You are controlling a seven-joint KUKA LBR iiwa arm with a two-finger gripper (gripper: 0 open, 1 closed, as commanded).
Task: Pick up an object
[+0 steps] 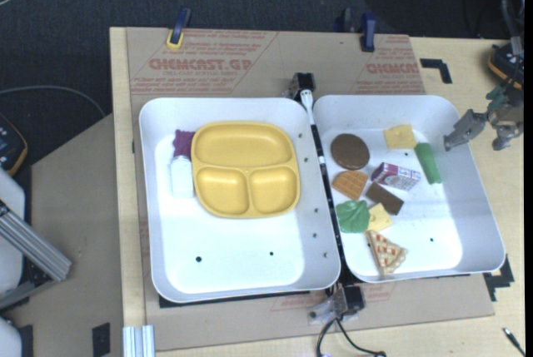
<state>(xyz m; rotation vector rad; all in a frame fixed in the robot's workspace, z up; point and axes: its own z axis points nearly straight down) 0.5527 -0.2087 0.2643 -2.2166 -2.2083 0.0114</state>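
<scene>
Parked at the right edge of the right bin, gripper with fingers spread wide and nothing between them, hanging just beyond the rim and clear of every item. Nearest candidate for a pick: the green cylinder, lying a little inboard of the gripper, with the yellow block beside it toward the back wall. Likely trouble on that target, as a judgement: a round, smooth shape prone to rolling out from closing fingers, especially if approached along its length rather than across it. Greater risk further in, where the small items crowd together: brown disc, waffle piece, red-and-white packet, dark brown block, green leaf and pale yellow piece touching or nearly touching, so a descent there liable to land a finger on a neighbour, push the cluster aside or pinch two things at once. Pizza slice lying flat near the front, hard to get fingers under. Over in the left bin, a yellow divided plate with a white bottle and a purple item tucked against its left side, well apart from the gripper and awkward to reach across the divider.
</scene>
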